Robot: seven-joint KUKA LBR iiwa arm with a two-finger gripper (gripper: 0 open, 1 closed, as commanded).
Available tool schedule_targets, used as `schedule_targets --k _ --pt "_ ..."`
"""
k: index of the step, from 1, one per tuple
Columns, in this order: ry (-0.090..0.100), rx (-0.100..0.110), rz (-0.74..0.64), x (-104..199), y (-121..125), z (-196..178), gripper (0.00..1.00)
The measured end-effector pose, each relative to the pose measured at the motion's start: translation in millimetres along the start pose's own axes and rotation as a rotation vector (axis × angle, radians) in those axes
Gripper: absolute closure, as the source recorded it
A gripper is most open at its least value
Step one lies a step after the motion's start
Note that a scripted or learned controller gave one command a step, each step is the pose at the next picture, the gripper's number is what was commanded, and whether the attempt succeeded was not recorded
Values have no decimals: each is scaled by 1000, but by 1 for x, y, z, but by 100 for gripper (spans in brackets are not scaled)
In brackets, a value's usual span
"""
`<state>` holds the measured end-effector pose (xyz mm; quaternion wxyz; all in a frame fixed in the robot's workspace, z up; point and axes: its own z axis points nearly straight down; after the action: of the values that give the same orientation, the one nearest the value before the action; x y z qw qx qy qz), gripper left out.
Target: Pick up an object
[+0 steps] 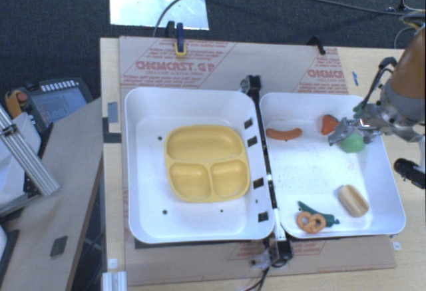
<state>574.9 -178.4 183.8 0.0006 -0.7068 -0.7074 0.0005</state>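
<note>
The gripper is seen over the green object at the far right of the right bin; a grasp cannot be confirmed. The object is judged light, smooth and rounded, best pinched across its middle. A sausage, bread roll and pretzel lie in that bin; a yellow tray lies in the left bin.

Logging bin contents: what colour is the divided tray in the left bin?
Pale yellow; the divided tray shows clearly in the camera view.
</note>
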Motion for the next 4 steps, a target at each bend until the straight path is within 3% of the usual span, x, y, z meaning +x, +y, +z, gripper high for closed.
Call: schedule_targets --k 2,3,4 --pt "0 0 0 1 7 95 0" --pt "-2 -6 1 0 8 82 100" --pt "-3 -9 -2 -9 17 28 100"
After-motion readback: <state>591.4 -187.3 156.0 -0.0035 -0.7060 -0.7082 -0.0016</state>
